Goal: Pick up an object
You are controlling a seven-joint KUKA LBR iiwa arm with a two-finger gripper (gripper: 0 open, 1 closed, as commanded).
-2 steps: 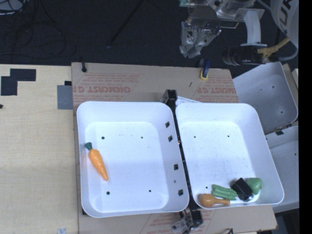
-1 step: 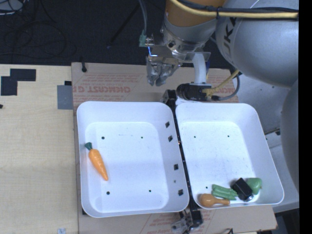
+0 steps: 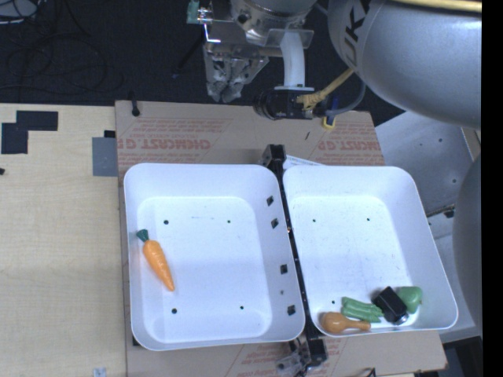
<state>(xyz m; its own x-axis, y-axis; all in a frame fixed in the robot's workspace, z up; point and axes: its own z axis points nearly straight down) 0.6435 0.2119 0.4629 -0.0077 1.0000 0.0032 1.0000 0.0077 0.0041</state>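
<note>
An orange toy carrot (image 3: pixel 158 264) with a green top lies near the left wall of the left bin (image 3: pixel 204 181). In the right bin (image 3: pixel 354 181), at the near right corner, sit a green pod-like toy (image 3: pixel 361 309), an orange pear-shaped toy (image 3: pixel 343 323), a small black object (image 3: pixel 391 305) and a green leafy piece (image 3: pixel 410 295). My gripper (image 3: pixel 229 86) hangs high above the bench behind the left bin, far from every object, with nothing seen between its fingers.
The grey arm (image 3: pixel 409 45) fills the upper right. Cardboard (image 3: pixel 196 136) lies under the bins, and a black clamp strip (image 3: pixel 284 242) runs between them. The wooden bench top (image 3: pixel 55 234) stretches to the left.
</note>
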